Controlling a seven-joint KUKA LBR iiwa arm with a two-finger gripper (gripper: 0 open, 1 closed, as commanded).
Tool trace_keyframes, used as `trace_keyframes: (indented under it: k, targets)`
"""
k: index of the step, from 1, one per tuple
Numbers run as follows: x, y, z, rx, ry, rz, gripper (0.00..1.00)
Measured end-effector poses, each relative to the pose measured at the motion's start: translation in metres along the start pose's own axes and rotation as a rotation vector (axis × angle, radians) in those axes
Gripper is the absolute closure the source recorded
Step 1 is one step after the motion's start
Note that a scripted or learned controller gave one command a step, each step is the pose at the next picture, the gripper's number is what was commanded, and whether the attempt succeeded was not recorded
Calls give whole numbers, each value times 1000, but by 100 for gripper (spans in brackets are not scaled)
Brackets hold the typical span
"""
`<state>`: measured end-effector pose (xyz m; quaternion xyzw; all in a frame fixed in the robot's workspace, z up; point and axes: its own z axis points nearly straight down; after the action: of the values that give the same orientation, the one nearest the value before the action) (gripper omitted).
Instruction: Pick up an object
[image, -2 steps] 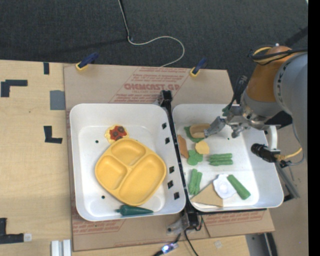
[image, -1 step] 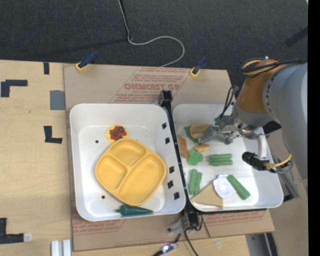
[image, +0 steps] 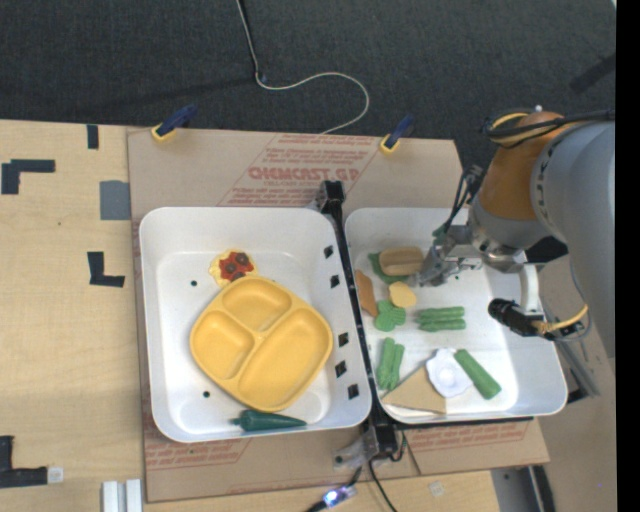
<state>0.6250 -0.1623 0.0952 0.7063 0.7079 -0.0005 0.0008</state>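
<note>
Right now the gripper (image: 437, 268) sits low in the right bin (image: 530, 395), at centre-right of the frame, just beside a tan bun (image: 400, 262) and a small yellow piece (image: 402, 295); whether it is open or closed I cannot tell. This looks like the approach step. Next it likely needs to settle over the bun, close, then lift straight up. Green beans (image: 441, 318) lie just below.

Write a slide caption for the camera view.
Gripper poised over toy food in the right bin; yellow plate in the left.

Tool (image: 436, 272) over R bin (image: 540, 400) food
</note>
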Motion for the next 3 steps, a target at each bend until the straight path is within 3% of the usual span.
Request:
trace_keyframes:
  k: [2,3]
  targets:
    - [-4,13,-110,-4,1,1,100]
    - [-4,13,-131,-1,2,1,100]
